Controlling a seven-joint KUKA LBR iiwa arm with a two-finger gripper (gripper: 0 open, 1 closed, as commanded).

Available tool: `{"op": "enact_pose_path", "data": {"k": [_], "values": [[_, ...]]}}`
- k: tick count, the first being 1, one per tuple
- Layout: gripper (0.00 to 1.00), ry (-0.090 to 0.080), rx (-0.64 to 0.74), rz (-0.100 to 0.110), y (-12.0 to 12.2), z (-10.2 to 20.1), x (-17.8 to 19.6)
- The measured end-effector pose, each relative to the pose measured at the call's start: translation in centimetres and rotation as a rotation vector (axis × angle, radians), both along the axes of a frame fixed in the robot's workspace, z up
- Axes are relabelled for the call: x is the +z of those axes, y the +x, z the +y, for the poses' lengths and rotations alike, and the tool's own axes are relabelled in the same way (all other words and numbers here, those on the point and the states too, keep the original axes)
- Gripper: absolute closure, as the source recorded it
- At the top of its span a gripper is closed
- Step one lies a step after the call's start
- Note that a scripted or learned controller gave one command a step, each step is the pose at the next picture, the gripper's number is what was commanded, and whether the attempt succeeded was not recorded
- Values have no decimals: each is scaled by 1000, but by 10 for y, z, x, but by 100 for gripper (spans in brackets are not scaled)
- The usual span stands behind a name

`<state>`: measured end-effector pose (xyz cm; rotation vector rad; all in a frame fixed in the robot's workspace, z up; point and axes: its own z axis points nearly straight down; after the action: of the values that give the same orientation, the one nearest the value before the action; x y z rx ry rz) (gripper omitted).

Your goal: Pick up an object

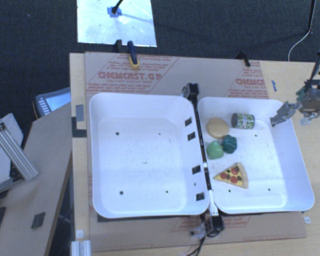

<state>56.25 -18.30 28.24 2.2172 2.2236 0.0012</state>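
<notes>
Five small things lie clustered in the right bin (293, 159), near the divider: a tan cookie (217, 127), a green-labelled can (243, 121) on its side, a dark green lump (229, 143) touching a lighter green one (215, 150), and a pizza slice (232, 175). My end effector (288, 111) hangs at that bin's far right rim, well apart from them, carrying nothing; whether it is open I cannot tell. The can seems my nearest pick. The left bin (101, 159) sits beside it on the bench (288, 73).
</notes>
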Motion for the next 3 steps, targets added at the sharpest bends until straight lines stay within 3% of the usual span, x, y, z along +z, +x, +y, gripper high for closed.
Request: {"op": "enact_pose_path", "data": {"k": [1, 2, 3], "values": [[0, -8, 3, -20, 19, -18, 175], [0, -1, 8, -5, 95, 36, 165], [0, 2, 8, -4, 102, 144, 197]]}}
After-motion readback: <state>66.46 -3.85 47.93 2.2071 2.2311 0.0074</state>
